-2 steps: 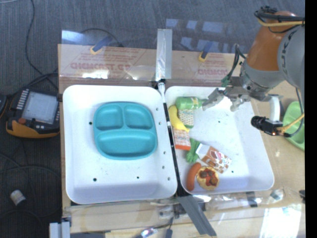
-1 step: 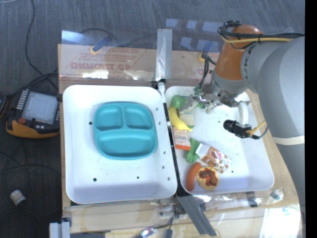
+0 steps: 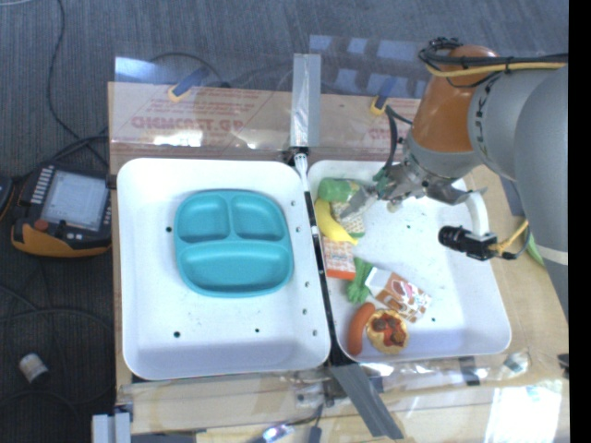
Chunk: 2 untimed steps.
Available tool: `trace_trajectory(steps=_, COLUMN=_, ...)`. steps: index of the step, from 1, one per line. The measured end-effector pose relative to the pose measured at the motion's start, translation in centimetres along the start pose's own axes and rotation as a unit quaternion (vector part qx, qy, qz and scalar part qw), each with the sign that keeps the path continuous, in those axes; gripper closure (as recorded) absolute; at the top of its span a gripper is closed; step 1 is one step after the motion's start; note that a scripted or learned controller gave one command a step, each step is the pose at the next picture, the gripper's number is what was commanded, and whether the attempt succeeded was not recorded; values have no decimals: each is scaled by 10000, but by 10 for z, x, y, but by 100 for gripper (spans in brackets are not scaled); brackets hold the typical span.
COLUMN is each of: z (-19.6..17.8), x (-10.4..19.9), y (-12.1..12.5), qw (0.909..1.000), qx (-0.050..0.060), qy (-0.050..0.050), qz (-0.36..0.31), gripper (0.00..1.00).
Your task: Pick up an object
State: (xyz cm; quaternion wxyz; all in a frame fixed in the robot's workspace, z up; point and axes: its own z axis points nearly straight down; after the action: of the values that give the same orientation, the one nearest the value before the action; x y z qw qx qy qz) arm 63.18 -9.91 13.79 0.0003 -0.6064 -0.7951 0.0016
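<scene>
The grey arm reaches in from the right, its orange band above the wrist, bent down over the far end of the right bin. The gripper hangs low there, just beside a banana and a green item. Whether the fingers are apart or together, or clamped on anything, I cannot tell; they blur into the clutter beneath.

Nearer the camera from the gripper lie an orange packet, a green vegetable piece, a printed wrapper, a red sausage-like piece and a round pastry-like toy, one of each.

Well apart, the left bin holds one teal divided plate.
</scene>
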Motion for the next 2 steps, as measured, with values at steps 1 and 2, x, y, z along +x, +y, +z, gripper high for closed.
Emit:
trace_trajectory(steps=1, z=48, x=-11, y=16, qw=9965, qx=-43, qy=-36, qz=-838, gripper=0)
trace_trajectory(steps=2, z=39, x=-9, y=18, qw=9964, qx=-60, qy=-17, qz=-848, gripper=100)
